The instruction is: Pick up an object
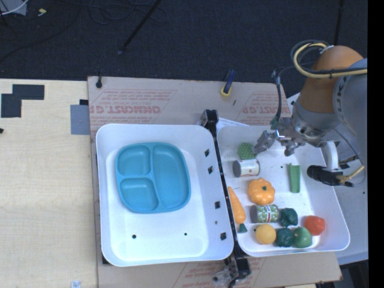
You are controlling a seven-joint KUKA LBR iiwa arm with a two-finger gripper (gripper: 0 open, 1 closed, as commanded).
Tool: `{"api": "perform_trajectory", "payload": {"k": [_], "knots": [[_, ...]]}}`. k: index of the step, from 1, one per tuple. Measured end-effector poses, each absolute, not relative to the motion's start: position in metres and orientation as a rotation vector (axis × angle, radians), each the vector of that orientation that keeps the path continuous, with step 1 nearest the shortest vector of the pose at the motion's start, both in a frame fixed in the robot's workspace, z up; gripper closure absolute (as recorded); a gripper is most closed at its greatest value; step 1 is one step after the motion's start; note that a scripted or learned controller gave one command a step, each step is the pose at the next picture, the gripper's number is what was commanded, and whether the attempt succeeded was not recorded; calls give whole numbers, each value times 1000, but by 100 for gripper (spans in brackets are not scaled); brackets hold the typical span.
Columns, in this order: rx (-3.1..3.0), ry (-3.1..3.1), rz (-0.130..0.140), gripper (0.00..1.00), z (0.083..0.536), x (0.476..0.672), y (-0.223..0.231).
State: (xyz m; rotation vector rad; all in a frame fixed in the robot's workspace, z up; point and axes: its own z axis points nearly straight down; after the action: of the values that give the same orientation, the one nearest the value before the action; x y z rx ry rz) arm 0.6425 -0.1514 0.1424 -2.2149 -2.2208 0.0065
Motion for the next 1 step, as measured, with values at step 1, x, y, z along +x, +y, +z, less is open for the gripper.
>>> {"api": "perform_trajectory", "payload": {"k": [1], "knots": [[-2213, -2222, 6, 0, 89, 642, -149]]}}
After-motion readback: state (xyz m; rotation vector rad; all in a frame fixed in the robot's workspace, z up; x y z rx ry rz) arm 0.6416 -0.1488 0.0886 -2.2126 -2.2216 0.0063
